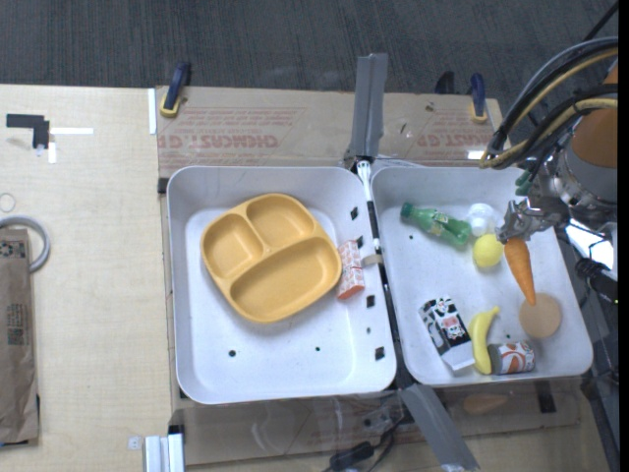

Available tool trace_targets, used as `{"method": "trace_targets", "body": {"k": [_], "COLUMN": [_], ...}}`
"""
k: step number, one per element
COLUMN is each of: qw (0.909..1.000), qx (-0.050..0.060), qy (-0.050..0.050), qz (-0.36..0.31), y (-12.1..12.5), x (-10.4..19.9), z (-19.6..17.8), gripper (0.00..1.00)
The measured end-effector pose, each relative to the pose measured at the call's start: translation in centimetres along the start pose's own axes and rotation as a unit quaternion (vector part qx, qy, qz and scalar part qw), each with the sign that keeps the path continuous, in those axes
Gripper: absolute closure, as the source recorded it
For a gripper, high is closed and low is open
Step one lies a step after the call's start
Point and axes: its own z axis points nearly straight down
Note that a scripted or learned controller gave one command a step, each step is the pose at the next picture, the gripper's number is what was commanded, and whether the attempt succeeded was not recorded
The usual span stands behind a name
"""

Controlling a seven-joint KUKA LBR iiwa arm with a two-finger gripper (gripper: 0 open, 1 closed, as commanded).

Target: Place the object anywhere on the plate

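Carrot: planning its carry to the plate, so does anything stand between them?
Yes. From the carrot at the pincer, the route left crosses the green bottle and the bins' shared walls; a small orange packet lies against the plate.

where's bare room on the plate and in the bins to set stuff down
All three plate compartments are bare. The left bin has open floor below the plate. The right bin's lower right is crowded: carrot, banana, can, carton. Its lower-left floor is free.

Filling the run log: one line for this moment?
gripper at carrot top, right bin | grasp unclear | plate in left bin, bare
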Motion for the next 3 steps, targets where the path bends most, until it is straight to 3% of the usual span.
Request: {"method": "trace_targets", "body": {"k": [1,2,3], "qw": [0.9989,0.998,0.999], "qx": [-0.001,0.0,0.0], "qy": [0.0,0.001,0.0], "qz": [-0.047,-0.063,-0.045], "y": [-3.1,-8.9,-7.5], "x": [-1.0,1.7,2.3], "z": [-3.7,-8.7,-10.4], "gripper": [1.0,1.0,1.0]}}
